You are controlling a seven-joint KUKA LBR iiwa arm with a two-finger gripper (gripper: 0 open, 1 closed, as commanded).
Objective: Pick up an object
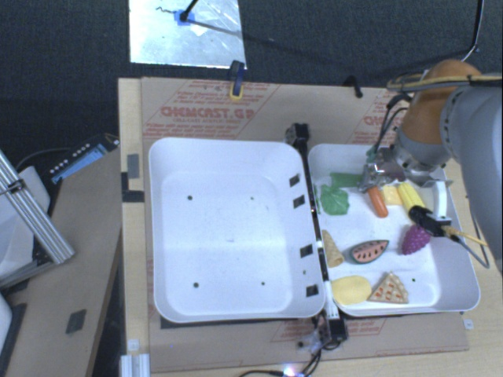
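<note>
- Carrot (379, 202): lies in my right bin (456, 285), at its upper part, between green leaf (335, 200) and corn cob (410, 195).
- Claw (374, 177): poised just above the carrot's upper end; I cannot tell how it is set.
- Nearby: grapes (415, 239), watermelon slice (368, 250), pizza wedge (388, 289).
- Left bin (169, 163): beside it on the table (134, 124).

A single fixed camera looks down at a slant from above the worktop (236, 104), far enough to take in both white bins (228, 151) and the floor beyond its far edge.
</note>
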